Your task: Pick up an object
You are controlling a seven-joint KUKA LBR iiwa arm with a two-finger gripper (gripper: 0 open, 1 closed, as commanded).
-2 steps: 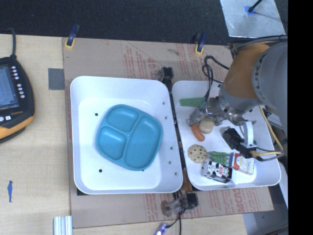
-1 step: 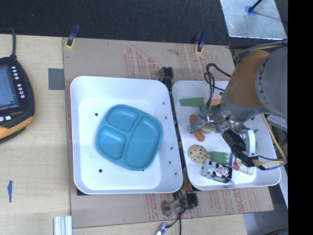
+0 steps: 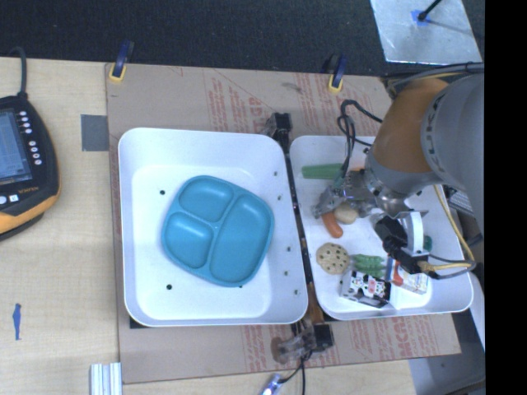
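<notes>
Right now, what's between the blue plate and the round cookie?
In the camera view, the two bins' touching white walls lie between the blue plate and the cookie, plus bare bin floor on either side.

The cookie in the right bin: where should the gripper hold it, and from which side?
Grip the cookie across its round edge, coming straight down from above. It lies flat on the right bin floor, with bare floor on its left; the green piece sits close on its right.

A turquoise divided plate [image 3: 218, 230] fills one white bin [image 3: 140, 151], a speckled brown cookie [image 3: 333, 257] lies just below the grey hand [image 3: 339, 197], beside green pieces [image 3: 323, 171].
</notes>
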